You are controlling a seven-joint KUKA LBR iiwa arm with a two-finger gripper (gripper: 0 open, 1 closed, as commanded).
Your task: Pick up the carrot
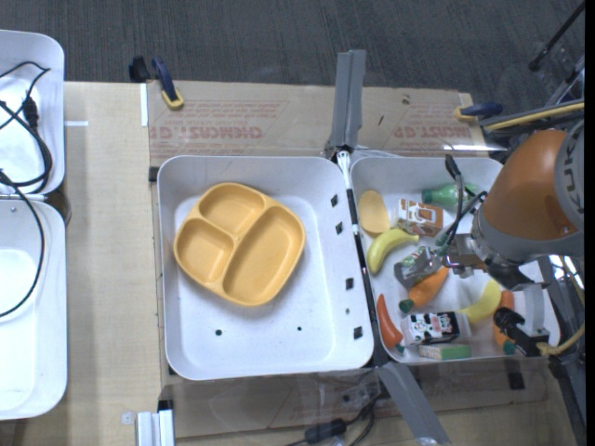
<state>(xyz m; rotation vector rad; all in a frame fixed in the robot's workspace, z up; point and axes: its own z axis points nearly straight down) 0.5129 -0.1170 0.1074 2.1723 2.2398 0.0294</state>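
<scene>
A: What writing can be read?

B: Red mirrored print runs across the cardboard (279,119) under the bins; the letters are reversed and the words cannot be made out. Two small cartons carry pictures but no legible text: an orange-and-white one (417,216) near the top of the right bin (390,167), and a white one with dark figures (432,325) near its front.

A: And the count?

B: Two white bins. The left bin (177,277) holds one yellow three-compartment plate (240,242). The right bin holds one banana (389,246), one pale yellow disc (373,211), one green bottle (442,194), one red pepper (388,321), one green stick (444,350), another yellow piece (485,302), and one carrot (428,287).

A: Where is that carrot?

B: Mid-bin, tilted, below the banana and above the white carton.

A: The gripper?

B: The gripper (423,268) sits right at the carrot's upper end, touching or just over it. Whether the fingers are apart or closed cannot be told.
</scene>
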